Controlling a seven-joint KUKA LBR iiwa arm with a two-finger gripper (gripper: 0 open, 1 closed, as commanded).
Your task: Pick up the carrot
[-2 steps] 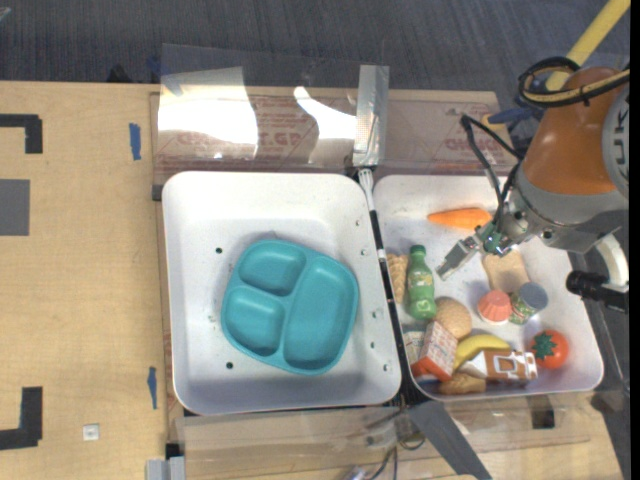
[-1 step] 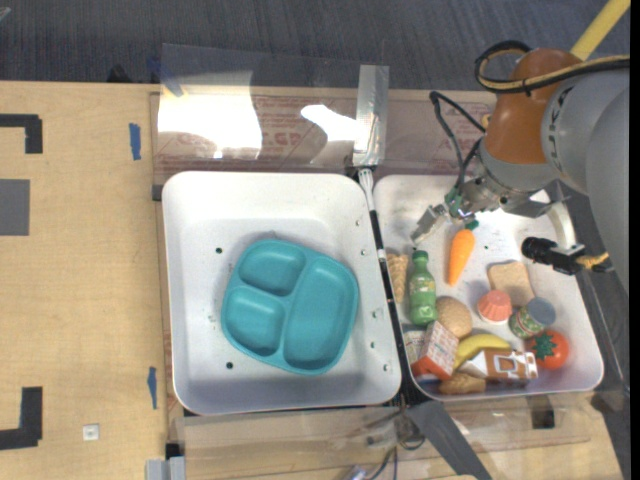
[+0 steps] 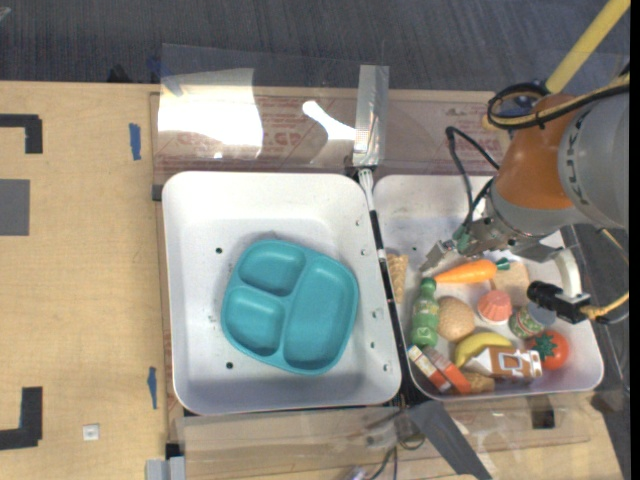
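The carrot (image 3: 466,272), orange with a green stub at its right end, lies almost level in the upper middle of the right bin (image 3: 590,368). My gripper (image 3: 448,255) hangs at the carrot's upper left, right over its pointed end and very close to it. Whether it touches the carrot is hidden by the wrist. The grey arm with its orange band (image 3: 530,173) comes in from the upper right.
Toy food crowds the right bin below the carrot: a green bottle (image 3: 427,313), a potato (image 3: 456,318), a banana (image 3: 480,346), a tomato (image 3: 552,350), a carton (image 3: 510,365). A teal divided plate (image 3: 290,303) sits in the left bin (image 3: 190,218).
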